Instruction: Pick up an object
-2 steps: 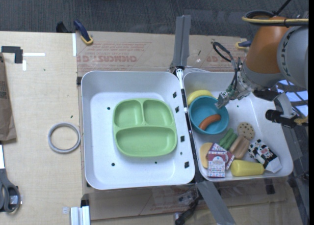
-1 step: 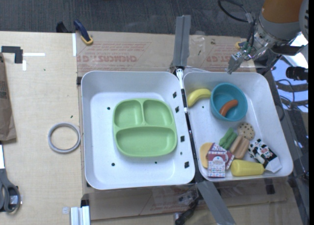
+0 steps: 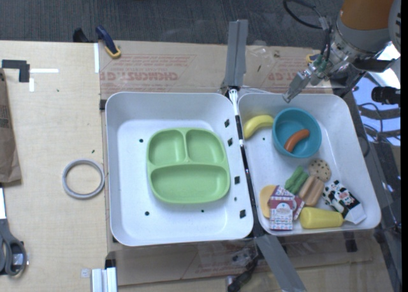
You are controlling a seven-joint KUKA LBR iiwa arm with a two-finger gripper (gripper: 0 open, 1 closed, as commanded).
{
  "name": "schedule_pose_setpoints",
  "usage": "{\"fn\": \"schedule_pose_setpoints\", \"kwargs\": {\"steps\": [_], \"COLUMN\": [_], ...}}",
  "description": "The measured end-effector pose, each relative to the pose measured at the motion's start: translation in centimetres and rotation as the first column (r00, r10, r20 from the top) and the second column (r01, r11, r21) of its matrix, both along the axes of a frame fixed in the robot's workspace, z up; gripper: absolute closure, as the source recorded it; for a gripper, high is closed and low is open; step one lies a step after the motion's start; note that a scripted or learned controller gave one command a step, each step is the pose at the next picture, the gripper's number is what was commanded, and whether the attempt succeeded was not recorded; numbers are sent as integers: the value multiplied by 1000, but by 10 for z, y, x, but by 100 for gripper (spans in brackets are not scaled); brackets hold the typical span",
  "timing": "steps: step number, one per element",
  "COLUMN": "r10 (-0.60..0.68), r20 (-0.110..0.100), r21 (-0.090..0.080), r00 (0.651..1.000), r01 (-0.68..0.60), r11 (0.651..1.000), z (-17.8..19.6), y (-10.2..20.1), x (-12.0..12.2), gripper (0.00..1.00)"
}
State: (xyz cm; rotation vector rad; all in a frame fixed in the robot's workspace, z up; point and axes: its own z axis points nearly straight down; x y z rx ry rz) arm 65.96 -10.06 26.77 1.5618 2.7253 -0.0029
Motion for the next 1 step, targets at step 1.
{"fn": "schedule_pose_setpoints", "kwargs": {"steps": [1], "r10": [-75], "r20": [-2], "r21": [0], "r00": [997], "r01": [75], "r11": [997], "z": [-163], "y": [-45], "x": [-1], "gripper": [0]}}
